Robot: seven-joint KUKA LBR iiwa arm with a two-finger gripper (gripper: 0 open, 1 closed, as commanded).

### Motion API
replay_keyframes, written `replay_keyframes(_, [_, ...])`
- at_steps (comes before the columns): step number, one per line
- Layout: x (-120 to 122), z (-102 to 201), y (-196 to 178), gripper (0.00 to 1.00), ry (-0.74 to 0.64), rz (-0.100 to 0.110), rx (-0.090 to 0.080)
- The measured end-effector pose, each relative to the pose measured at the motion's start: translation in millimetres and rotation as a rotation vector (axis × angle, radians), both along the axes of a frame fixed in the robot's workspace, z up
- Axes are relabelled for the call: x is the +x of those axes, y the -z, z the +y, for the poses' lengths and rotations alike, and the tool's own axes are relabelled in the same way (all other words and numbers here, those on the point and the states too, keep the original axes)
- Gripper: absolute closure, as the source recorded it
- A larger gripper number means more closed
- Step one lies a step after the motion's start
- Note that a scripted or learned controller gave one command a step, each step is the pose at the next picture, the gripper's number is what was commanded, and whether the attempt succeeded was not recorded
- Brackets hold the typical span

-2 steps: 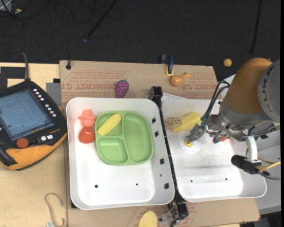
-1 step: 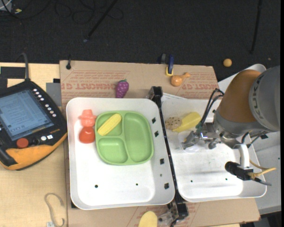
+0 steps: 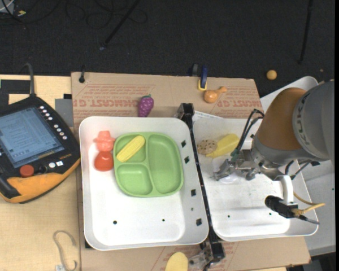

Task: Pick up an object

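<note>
Glossy green plastic tray (image 3: 158,168), matt brown cardboard sheet (image 3: 169,95).

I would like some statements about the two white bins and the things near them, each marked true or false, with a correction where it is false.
1. The green divided plate lies in the left bin. True.
2. A yellow corn cob lies in one compartment of the green divided plate. True.
3. The purple grapes lie inside the right bin. False: they lie on the cardboard behind the left bin.
4. The gripper is over the left bin. False: it is over the right bin, near a yellow block.
5. A red and pink toy stands in the left bin beside the green divided plate. True.
</note>
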State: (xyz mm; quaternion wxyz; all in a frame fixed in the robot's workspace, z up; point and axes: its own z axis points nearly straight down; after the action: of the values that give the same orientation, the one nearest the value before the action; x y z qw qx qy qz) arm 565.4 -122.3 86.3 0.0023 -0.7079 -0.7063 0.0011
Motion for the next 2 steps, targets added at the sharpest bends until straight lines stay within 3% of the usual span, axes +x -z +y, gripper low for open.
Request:
replay_keyframes(1, [-0.1, -2.3, -11.3, 1.0, 0.007, -0.001, 0.0])
replay_keyframes(2, [-3.4, -12.3, -63.9, 1.0, 0.001, -0.006, -0.002])
